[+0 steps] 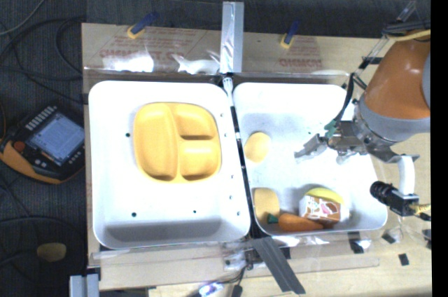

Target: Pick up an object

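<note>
My gripper point(323, 150) hangs over the right bin point(294, 101), near its right side, with its two grey fingers spread apart and nothing between them. A pale yellow round piece point(257, 146) lies to its left by the divider. Along the bin's front edge sit a tan round piece point(265, 202), an orange carrot point(299, 222) and a yellow item with a red-and-white label point(320, 206). These front objects lie below and slightly left of the gripper.
The left bin point(112, 218) holds a yellow divided tray point(178, 141). A metal divider strip point(232, 36) runs between the bins at the back. A handheld pendant point(43, 143) lies on the floor at the left. The arm's orange band point(399, 82) rises at the right.
</note>
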`<state>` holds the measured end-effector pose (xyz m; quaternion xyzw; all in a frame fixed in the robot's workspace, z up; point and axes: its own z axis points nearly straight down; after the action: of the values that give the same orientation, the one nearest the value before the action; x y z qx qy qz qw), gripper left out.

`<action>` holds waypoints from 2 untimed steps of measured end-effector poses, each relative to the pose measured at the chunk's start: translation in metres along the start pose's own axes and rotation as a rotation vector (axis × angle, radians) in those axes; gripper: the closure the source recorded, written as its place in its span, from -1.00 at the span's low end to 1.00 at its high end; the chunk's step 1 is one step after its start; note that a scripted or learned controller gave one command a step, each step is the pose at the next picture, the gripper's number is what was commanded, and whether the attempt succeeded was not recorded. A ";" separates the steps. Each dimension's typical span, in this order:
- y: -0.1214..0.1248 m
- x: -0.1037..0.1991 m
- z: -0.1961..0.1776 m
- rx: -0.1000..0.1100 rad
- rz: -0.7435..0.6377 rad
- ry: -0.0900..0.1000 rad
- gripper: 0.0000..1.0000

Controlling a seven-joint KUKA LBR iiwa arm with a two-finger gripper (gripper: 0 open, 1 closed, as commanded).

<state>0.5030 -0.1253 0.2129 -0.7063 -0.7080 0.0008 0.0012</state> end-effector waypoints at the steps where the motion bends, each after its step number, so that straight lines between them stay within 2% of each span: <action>1: 0.062 -0.002 0.071 0.001 0.062 0.001 -1.00; 2: 0.127 -0.016 0.046 -0.001 -0.130 -0.003 -1.00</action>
<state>0.6297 -0.1412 0.1669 -0.6587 -0.7524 0.0015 -0.0003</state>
